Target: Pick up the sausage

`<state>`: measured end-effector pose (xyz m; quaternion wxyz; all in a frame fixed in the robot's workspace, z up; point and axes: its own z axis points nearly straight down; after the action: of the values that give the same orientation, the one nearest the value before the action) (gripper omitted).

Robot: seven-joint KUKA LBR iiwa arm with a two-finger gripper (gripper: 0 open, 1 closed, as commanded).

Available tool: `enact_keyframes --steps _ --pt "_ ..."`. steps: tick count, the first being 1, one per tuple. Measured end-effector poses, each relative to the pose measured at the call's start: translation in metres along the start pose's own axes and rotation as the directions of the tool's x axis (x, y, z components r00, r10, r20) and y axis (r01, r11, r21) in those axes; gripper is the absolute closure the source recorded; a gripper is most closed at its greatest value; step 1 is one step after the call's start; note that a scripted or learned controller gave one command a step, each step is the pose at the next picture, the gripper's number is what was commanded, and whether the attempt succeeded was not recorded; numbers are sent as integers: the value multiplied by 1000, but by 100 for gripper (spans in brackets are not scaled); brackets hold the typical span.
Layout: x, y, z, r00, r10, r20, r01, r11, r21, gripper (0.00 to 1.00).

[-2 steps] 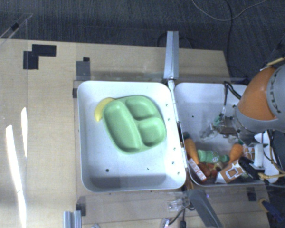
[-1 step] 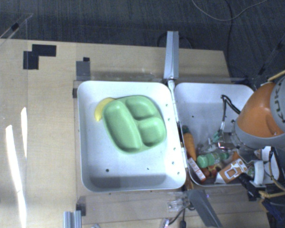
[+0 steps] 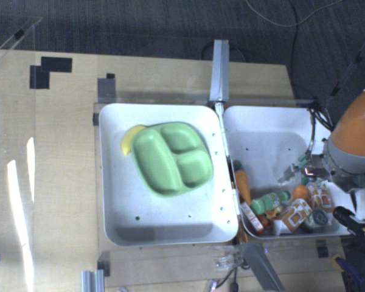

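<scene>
Two shallow white bins are shown side by side on a wooden bench (image 3: 61, 181). The left bin (image 3: 115, 218), at the centre of the frame, is occupied by a green divided plate (image 3: 170, 157) lying tilted, with a yellow object (image 3: 130, 140) partly covered at its upper left edge. The right bin (image 3: 261, 132) holds a cluster of small items along its lower edge. An orange, carrot-like piece (image 3: 242, 186) lies against the left wall; beside it are seen a green bottle (image 3: 269, 201), a brown patterned packet (image 3: 298, 213) and further packets too small to identify. The sausage cannot be told apart with certainty within this cluster. The gripper (image 3: 301, 170) is positioned above the cluster at the right of the frame; whether it is released or clenched cannot be told.
</scene>
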<state>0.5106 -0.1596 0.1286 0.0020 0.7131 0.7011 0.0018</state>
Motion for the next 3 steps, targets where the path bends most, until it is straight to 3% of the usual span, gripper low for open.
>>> enact_keyframes --steps 1,2,3 --pt "-29 -2 31 1000 10 1 -10 1000 -2 0" --pt "-36 -19 33 998 65 -1 -65 998 -3 0" --pt "-33 -14 20 998 58 -4 -59 998 -16 100"
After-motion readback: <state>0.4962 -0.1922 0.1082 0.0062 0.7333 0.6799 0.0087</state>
